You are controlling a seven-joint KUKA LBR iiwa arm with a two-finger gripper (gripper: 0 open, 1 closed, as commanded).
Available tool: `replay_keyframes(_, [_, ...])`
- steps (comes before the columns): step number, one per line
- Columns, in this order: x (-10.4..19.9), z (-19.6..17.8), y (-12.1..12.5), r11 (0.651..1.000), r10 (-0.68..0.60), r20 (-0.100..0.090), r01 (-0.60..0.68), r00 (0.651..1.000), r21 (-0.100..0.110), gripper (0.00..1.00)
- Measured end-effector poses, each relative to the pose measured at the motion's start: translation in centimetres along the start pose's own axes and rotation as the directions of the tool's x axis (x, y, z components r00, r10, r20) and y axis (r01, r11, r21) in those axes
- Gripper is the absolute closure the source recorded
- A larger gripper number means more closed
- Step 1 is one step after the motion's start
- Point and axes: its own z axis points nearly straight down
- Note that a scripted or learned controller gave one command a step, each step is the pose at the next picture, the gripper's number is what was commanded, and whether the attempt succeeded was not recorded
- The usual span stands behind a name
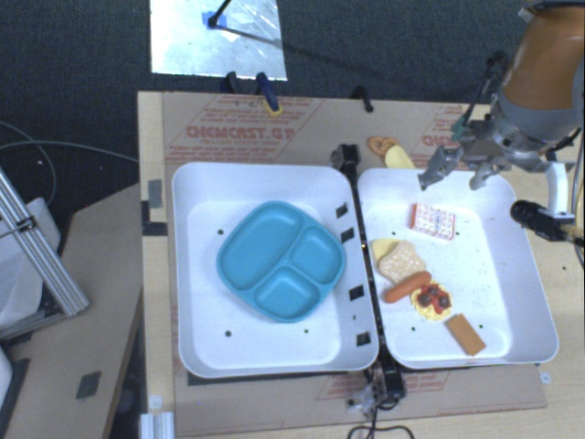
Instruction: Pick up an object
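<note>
Two dark fingers of the pincer [454,165] hang spread apart with nothing between them, over the far edge of the right bin [526,273], the grey arm with its orange band rising behind it. Just below the pincer, inside the right bin, lies a small white card with red squares [431,220]. Further toward the near side of that bin sits a cluster of toy food: a yellow wedge [381,248] touching a pale cracker [403,262], then a sausage [406,287], a little pizza piece [432,301] and a brown bar [464,334] nearest the near rim. Outside the right bin, just beyond its far-left corner, a yellow piece [399,158] and a tan pretzel-like piece [380,144] rest on the worktop [302,122]. Left of the right bin, the other bin [196,337] carries a blue divided plate [281,260].
</note>
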Motion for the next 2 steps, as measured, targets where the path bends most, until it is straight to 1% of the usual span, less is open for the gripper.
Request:
replay_keyframes(1, [15.5,4.8,3.6,1.0,-0.014,-0.008,0.014,1.0,0.002,0.0])
replay_keyframes(2, [22.5,-2.9,0.4,1.0,-0.01,-0.006,0.01,1.0,-0.006,0.0])
